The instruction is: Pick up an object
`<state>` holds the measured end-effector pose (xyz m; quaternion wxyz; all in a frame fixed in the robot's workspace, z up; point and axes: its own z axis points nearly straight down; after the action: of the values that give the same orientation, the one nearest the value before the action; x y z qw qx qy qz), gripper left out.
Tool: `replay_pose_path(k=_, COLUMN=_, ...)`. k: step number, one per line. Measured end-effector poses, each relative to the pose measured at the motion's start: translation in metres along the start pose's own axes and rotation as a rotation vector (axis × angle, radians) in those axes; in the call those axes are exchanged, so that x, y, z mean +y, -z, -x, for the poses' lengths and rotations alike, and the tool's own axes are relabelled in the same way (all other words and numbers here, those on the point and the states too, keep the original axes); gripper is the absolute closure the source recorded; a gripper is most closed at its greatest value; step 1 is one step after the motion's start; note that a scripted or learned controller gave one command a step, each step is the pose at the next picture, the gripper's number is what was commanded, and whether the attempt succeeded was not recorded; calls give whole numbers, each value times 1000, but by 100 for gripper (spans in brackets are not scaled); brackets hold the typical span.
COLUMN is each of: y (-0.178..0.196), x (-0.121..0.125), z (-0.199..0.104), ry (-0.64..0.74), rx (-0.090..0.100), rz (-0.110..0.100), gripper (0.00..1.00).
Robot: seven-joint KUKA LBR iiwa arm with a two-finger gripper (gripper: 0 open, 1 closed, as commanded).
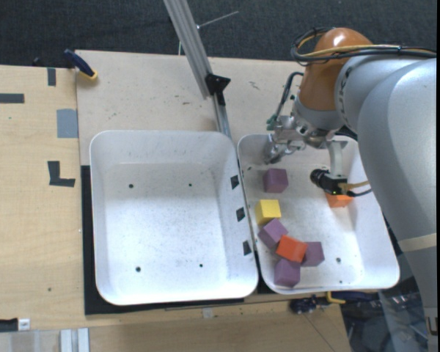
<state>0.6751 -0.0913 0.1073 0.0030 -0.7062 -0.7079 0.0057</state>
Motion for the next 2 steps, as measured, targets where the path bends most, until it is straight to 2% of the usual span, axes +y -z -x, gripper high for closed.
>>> replay_pose_path(k=1, y=64, x=4, z=-2, ry=0, rx=3, rz=18, gripper=100)
replay_pose_path(k=2, y=116, x=5, z=-2, ry=-1, rx=3, rz=18, gripper=100)
